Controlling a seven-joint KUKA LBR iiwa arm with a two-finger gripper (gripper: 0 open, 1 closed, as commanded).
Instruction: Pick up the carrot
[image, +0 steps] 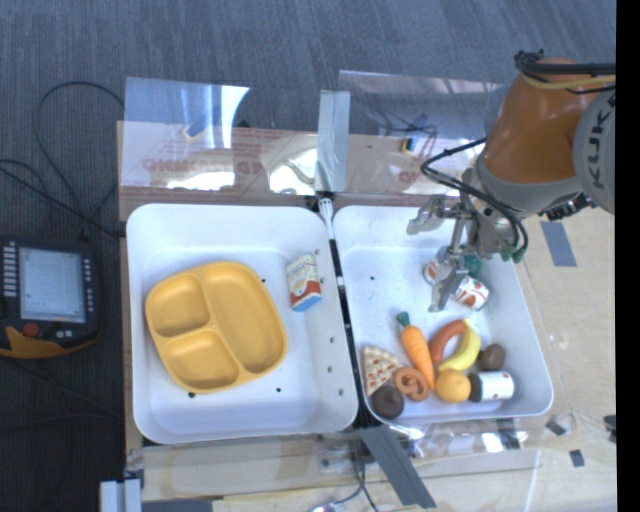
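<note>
Camera view from my remote seat: the tool (447, 275) hangs over the right bin (380, 240), just above a red-and-white can (466, 292) (can't tell if its fingers are apart or together from here). The carrot (414, 347) lies further toward the bin's front, beside a banana (463, 345) and a pretzel (409, 382). A yellow divided plate (213, 324) sits in the left bin (170, 225).
</note>
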